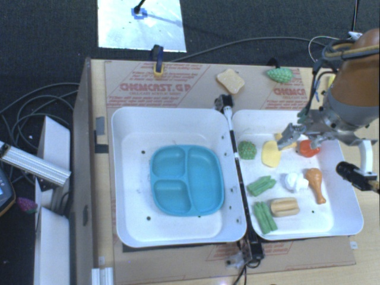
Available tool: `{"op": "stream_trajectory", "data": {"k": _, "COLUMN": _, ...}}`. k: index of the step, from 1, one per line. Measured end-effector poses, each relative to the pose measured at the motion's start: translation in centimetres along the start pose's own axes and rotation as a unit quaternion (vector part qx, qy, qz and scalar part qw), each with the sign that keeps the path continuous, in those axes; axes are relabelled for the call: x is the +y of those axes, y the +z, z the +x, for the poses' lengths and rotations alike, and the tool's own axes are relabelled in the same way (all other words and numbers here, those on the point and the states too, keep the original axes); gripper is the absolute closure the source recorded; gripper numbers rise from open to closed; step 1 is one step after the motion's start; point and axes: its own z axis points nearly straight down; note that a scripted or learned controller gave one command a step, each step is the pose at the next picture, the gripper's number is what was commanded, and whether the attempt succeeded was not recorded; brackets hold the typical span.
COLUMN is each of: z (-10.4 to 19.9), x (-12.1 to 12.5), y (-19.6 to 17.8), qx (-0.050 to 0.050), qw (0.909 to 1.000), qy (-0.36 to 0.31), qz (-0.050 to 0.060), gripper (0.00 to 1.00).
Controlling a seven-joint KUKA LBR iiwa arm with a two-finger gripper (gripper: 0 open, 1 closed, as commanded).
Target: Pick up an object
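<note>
Apparently "CHEMCAST GP" on cardboard sheet (178, 79)

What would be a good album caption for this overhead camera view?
Robot gripper hovers over toy foods in the right bin, beside a yellow piece; a blue divided plate sits in the left bin.

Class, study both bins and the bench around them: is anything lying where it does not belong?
Yes. Two toy foods lie outside the bins, on the cardboard behind them: a slice of bread near the divider and a green leafy piece further right. The other foods lie in the right bin, so these look stray.
</note>
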Motion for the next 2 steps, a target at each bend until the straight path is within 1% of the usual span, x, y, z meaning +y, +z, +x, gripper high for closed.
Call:
{"op": "stream_trajectory", "data": {"k": 1, "z": -1.5, "x": -3.0, "y": 11.9, "qx": 0.0, "qw": 1.0, "qy": 0.001, "qz": -0.001, "gripper": 0.0}}
{"op": "stream_trajectory", "data": {"k": 2, "z": 1.7, "x": -2.6, "y": 15.3, "qx": 0.0, "qw": 1.0, "qy": 0.0, "qz": 0.0, "gripper": 0.0}}
